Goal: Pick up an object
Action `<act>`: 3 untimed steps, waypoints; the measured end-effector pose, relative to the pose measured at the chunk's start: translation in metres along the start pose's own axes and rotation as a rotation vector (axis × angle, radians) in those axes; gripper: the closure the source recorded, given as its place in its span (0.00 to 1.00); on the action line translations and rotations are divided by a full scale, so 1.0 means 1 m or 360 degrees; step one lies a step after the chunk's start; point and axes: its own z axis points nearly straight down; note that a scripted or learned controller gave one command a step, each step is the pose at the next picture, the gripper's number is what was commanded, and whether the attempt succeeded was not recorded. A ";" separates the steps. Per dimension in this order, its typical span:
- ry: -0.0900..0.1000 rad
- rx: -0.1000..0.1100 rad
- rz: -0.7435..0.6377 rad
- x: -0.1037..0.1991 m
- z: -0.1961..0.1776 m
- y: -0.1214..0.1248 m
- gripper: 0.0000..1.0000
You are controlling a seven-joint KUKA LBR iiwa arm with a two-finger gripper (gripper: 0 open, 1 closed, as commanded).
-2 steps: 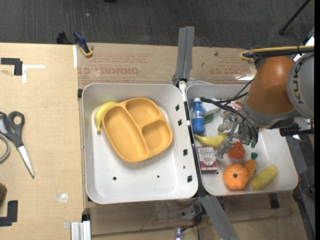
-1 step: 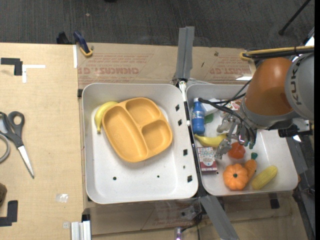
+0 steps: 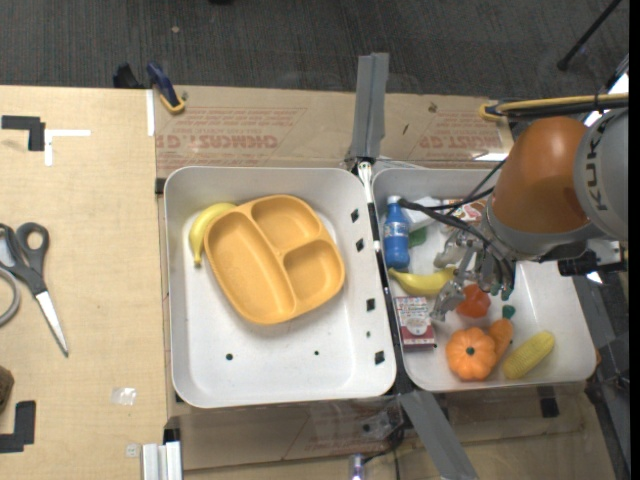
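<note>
Hovering low in the right bin (image 3: 570, 363), the gripper (image 3: 470, 286) hangs under the orange-banded arm (image 3: 545, 183). The fingers are spread apart, nothing between them. A red tomato (image 3: 474, 303) lies just below the gripper, about touching a fingertip; contact can't be confirmed. A banana (image 3: 420, 281) lies just left of the gripper. A blue bottle (image 3: 396, 233) stands further left and up, against the bin's left wall. A small pink carton (image 3: 414, 322) sits down-left of the gripper. A mini pumpkin (image 3: 471, 354) is below it, near the front wall, with an orange carrot-like piece (image 3: 501, 332) just beside it and a yellow corn cob (image 3: 530, 354) down-right. The left bin (image 3: 270, 368), well left of the gripper, holds a yellow divided plate (image 3: 272, 256) with a second banana (image 3: 202, 228) tucked along its far left edge. Scissors (image 3: 35, 273) lie on the bench far left.
</note>
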 end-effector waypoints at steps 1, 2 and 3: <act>-0.0009 0.0007 0.0120 0.009 -0.001 -0.002 0.00; 0.0005 -0.0001 0.0129 0.027 0.001 0.000 0.00; 0.0007 -0.0001 0.0117 0.051 0.001 -0.013 0.00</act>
